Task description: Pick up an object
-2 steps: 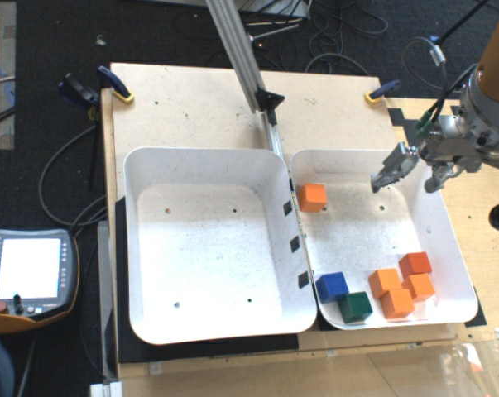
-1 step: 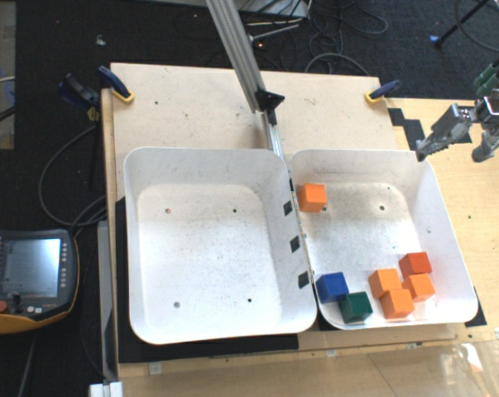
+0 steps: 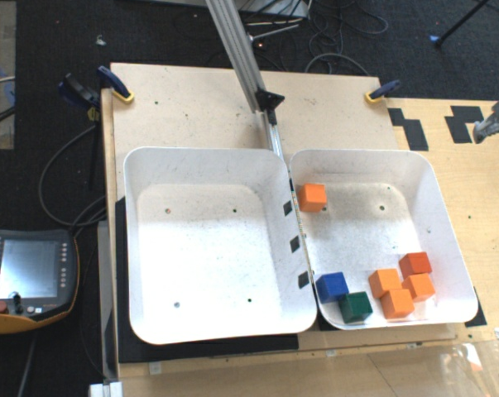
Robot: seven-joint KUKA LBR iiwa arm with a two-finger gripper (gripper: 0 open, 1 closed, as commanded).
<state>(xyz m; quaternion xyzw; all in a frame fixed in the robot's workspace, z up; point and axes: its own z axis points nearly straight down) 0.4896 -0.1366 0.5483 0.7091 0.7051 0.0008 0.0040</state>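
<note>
Several small cubes lie in the right bin (image 3: 423, 180). An orange cube (image 3: 313, 197) sits alone near the bin's far left wall. At the near side a blue cube (image 3: 331, 286) and a green cube (image 3: 356, 306) lie side by side. Just right of them is a tight cluster of orange cubes (image 3: 397, 303), with a red-orange cube (image 3: 415, 264) at its far end. A small grey part of the arm or gripper (image 3: 488, 126) pokes in at the right edge, over the bench beyond the right bin and well away from every cube.
The left bin (image 3: 150, 180) stands beside the right one, with a shared ridge (image 3: 295, 238) between them. A slanted metal pole (image 3: 237, 44) runs from the top of the view down to the bins' far junction. Clamps (image 3: 117, 85) (image 3: 381, 91) hold the board's far corners.
</note>
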